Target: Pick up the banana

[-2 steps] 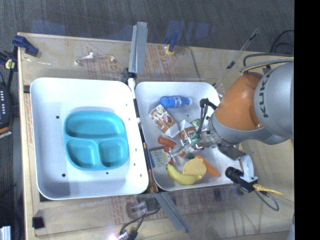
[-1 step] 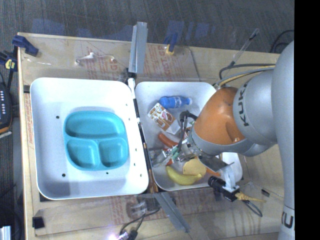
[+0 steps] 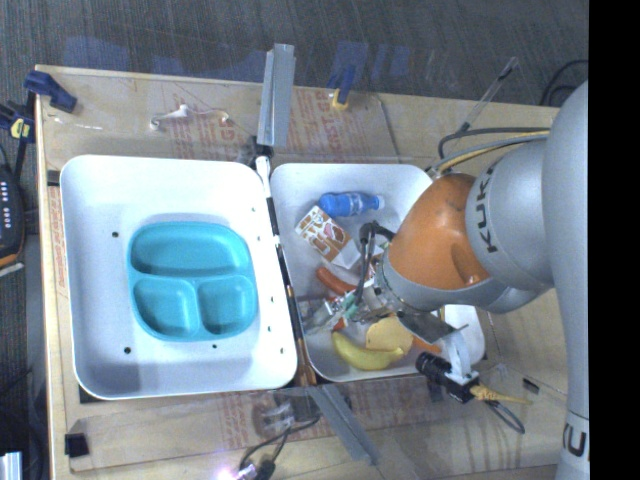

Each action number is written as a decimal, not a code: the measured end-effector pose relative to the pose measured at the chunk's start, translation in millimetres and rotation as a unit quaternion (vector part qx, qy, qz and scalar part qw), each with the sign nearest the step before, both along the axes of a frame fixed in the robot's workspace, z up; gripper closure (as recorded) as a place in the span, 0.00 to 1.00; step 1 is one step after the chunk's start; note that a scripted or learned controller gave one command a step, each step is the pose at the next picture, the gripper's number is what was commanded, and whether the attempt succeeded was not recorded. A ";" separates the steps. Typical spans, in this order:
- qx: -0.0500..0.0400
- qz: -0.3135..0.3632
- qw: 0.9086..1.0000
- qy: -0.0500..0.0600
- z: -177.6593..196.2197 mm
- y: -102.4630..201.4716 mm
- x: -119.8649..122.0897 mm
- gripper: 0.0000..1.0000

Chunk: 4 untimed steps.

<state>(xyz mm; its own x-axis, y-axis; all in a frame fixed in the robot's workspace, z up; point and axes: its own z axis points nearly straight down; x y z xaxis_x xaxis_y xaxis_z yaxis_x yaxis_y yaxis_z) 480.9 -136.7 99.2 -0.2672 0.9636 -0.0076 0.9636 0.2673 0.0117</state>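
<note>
The yellow banana lies in the right bin, against its near wall. My gripper hangs low over that bin, just above and slightly left of the banana, amid a clutter of small items. The grey wrist and its orange band cover the bin's right half. Nothing is visibly held.
In the right bin there is also a blue bottle at the back, a brown-and-white snack packet and a red item beside the gripper. The left bin holds a turquoise compartment tray. A metal divider stands between the bins.
</note>
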 end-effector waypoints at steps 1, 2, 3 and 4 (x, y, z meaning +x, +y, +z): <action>0.000 0.000 1.000 0.000 0.0 0.1 0.0 0.00; 0.000 0.000 1.000 0.000 -0.1 0.2 0.0 0.00; -0.002 0.051 0.999 -0.001 0.3 5.0 1.2 0.00; -0.002 0.052 0.999 -0.001 0.4 5.1 1.2 0.00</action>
